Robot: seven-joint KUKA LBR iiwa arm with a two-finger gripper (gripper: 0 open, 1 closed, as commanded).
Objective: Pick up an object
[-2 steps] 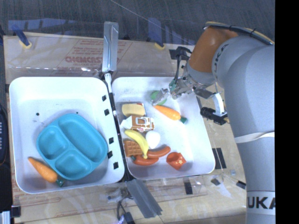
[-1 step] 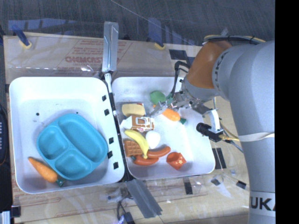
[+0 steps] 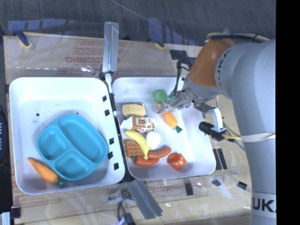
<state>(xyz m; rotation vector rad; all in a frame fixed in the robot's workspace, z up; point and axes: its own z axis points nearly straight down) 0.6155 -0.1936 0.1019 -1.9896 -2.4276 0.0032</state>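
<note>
Gripper (image 3: 169,103) sits low in the upper middle of the right bin (image 3: 199,161), and whether its fingers are apart or together cannot be told from this angle. Just to its left lies a green round fruit (image 3: 160,96), and just below it a small orange carrot (image 3: 170,119) lies loose on the bin floor. Further down and left is a heap of toy food: a yellow bread slice (image 3: 133,110), a small printed carton (image 3: 143,123), a banana (image 3: 139,142), a white egg (image 3: 153,139), a waffle (image 3: 131,148), a red sausage (image 3: 153,154) and a red pepper piece (image 3: 176,161). The left bin (image 3: 28,90) holds a blue divided plate (image 3: 71,146) with a larger carrot (image 3: 43,170) at its lower left edge.
</note>
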